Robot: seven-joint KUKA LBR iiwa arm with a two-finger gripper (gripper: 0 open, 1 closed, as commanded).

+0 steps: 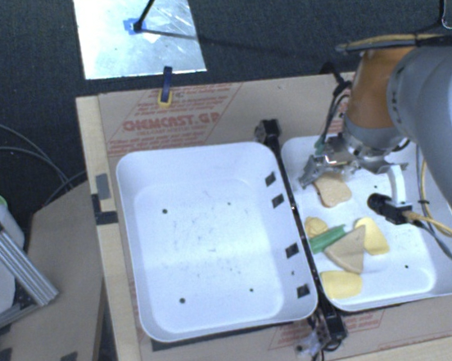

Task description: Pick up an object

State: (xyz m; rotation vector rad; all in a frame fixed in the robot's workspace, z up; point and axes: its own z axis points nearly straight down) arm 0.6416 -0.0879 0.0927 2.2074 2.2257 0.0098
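Tan piece [334, 193] is lying toward the far end of the right bin [416, 274], apart from the other items. This is probably why the gripper [317, 170] is hovering at its far edge, as a lone target is easier to grasp. Whether the jaws are wide or narrow cannot be told. Closer to the camera, a green stick [329, 239], a wedge [349, 252] and yellow pieces [372, 235] are crowding together, touching.
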